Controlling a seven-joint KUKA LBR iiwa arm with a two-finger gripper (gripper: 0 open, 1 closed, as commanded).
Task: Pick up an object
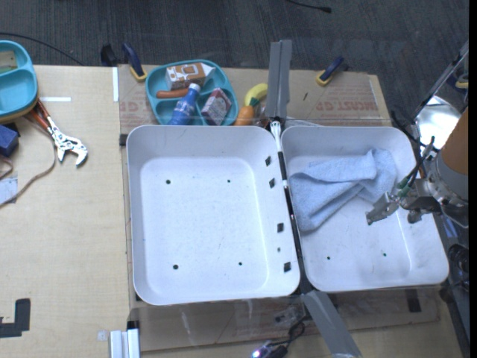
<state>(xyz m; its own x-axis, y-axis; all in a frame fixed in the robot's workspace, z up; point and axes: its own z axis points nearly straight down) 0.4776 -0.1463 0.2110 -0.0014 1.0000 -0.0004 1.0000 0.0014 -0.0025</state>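
A light wood bench (67,230) holds two white bins side by side. The left bin (149,274) sits in the middle of the frame. The right bin (373,271) has a soft blue cloth (339,185) lying in its upper half. The gripper (381,211) is at the right side, just by the lower edge of the cloth, and I cannot tell how it is set. A blue tray (192,92) with small things sits at the top. A wrench (67,148) lies at the upper left. The floor (223,13) is dark grey.

Teal tray (156,99) of small items behind bins; wrench (67,145) on left bench.
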